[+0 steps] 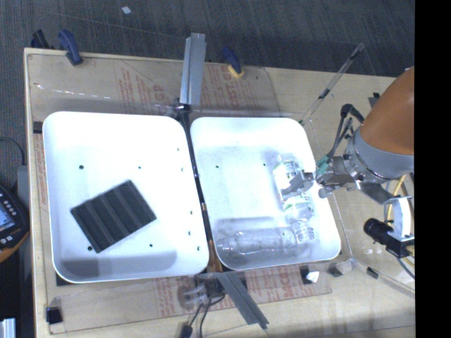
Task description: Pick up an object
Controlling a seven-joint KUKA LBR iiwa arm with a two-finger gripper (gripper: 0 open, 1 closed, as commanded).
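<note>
Two shallow white bins are sitting side by side on the pale wooden bench (296, 83), the left bin (63, 139) and the right bin (225, 146). Reaching in from the right, the grey arm with the orange band (391, 129) is hanging over the right bin's right rim. A dark ribbed rectangular slab (113, 215) is lying tilted in the left bin. A clear plastic bottle (257, 240) is lying along the right bin's near wall, just beside a smaller clear bottle (294, 189). Whether the jaws of the gripper (306, 179) are spread or pinching that smaller bottle, I cannot tell.
</note>
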